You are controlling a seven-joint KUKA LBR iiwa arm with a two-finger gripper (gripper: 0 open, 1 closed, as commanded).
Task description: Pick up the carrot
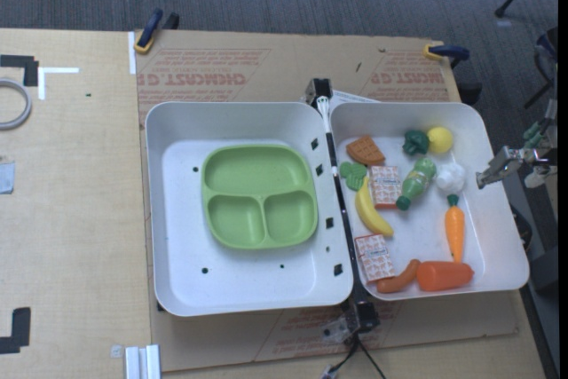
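One carrot (454,227) was seen lying in the right bin (497,275); the gripper (508,166) was poised nearby, its state undeterminable.

- Two white bins (169,191) are sitting side by side.
- One green plate (260,195) is lying.
- One carrot (454,229), one banana (367,210), two small cartons (384,186) are lying.

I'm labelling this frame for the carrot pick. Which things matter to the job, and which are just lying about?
For the job:
carrot
tool, at the right bin's right edge
right bin, holding the carrot

Lying about:
banana
lemon
broccoli
green bottle
two small cartons
sausage
green plate in the left bin
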